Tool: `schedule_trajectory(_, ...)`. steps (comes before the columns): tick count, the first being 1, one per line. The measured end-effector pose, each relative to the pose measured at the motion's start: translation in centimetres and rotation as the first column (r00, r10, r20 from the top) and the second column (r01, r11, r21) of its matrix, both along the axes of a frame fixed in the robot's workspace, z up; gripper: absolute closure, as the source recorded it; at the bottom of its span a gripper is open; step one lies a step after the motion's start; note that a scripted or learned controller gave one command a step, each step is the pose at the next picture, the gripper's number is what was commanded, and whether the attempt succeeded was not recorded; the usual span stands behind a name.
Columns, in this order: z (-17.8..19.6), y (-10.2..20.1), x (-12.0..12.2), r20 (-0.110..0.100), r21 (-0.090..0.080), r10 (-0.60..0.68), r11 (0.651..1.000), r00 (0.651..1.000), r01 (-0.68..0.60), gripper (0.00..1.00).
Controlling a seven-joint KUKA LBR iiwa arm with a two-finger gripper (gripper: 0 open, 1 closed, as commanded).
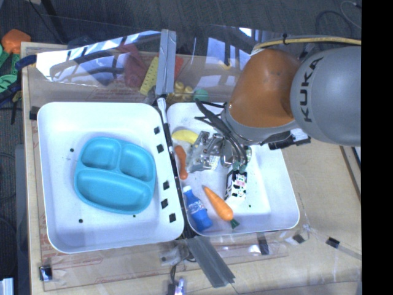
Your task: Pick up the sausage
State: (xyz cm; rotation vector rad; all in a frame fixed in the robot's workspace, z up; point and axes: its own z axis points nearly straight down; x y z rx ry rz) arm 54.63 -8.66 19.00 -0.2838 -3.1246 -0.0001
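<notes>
Evenly and brightly lit from above, with both white bins (61, 226) near overexposure and little texture left on their floors. Strong streaky glare on the clear panels (98, 57) behind the bins, hiding what lies beyond. Soft sheen on the orange band (264, 91) and the grey arm (331, 97). Only faint, short shadows beneath the arm and under the blue tray (115, 174). Dim, murky floor (202, 5) at the top. Slightly soft overall, small items in the right bin smeared; mild noise in dark areas.
</notes>
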Motion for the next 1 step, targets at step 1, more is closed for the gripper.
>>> schedule_trajectory(1,-2.80,-1.16,-1.11,0.001,0.001,0.221,0.975,0.975,-0.221,1.00)
